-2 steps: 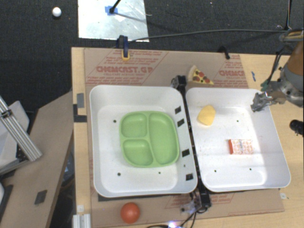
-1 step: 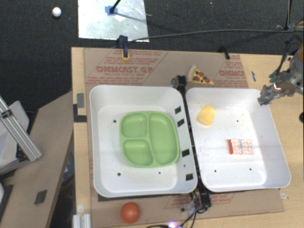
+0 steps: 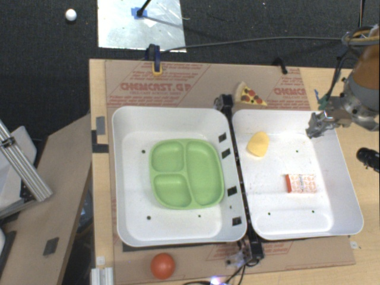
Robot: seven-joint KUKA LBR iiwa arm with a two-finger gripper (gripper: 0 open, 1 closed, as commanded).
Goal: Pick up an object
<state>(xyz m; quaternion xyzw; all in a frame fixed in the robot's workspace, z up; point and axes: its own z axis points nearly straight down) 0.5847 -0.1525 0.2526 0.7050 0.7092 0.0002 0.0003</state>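
A dark floor surrounds the tan counter [image 3: 196,76], whose cardboard top carries red lettering and two shallow white bins side by side. The left bin [image 3: 127,159] fills the lower middle of the frame and holds a light green divided plate [image 3: 186,172] with three compartments, lying flat near the bin's centre. The right bin [image 3: 338,218] sits against it on the right half of the frame. In that bin a yellow lump [image 3: 257,144] rests toward the upper left, and a small red-and-white packet [image 3: 301,183] lies flat nearer the middle, below and to the right of the lump. The grey arm [image 3: 363,94] enters at the upper right edge, and its pincer [image 3: 316,126] hangs over the bin's upper right rim, low and close to the wall; whether it is apart or together cannot be told at this size. Nothing is seen between its tips. The yellow lump lies to the left of the pincer and slightly lower in the frame, apart from it, while the packet lies well below it and a little left. Outside the bins, a toy pizza slice [image 3: 250,95] rests on the cardboard just above the seam between them, a red ball [image 3: 162,266] sits at the lower edge below the left bin, and a small white ball [image 3: 71,15] lies on the dark floor at upper left beside a silvery sheet [image 3: 119,22].
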